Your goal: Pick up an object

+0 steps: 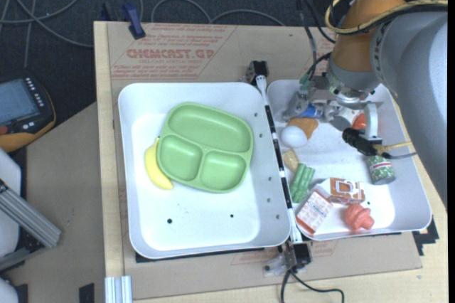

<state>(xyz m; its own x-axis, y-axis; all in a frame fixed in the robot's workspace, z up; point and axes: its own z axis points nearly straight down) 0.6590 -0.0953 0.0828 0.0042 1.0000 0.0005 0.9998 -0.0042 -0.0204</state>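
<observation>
Two shallow white bins sit side by side on a bench topped with printed brown cardboard (185, 45).

Left white bin (142, 216): one light-green plastic divided plate (205, 146) with three compartments, lying tilted toward the bin's upper half; one yellow banana (156, 166), tucked against and partly under the plate's left edge.

Right white bin (409, 205): one white egg-shaped ball (293, 136) near the dividing wall; one orange-brown cone-like piece (306, 126) touching the ball on its upper right; one blue item (308, 112) just above, partly hidden by the gripper; one green ridged block (301, 182) lower along the dividing wall; one red-and-white flat packet (313, 210) below it; one small orange-and-white packet (346, 190) to its right; one red plastic toy (358, 217) near the bin's lower edge; one small green-and-white can (381, 169) lying toward the right side.

Arm: grey with orange band, entering from the right, wrist low over the right bin's upper part. Gripper (313, 109) is beside the blue item and the cone-like piece; whether it is clenched or released cannot be told, and no object is seen grasped.
</observation>
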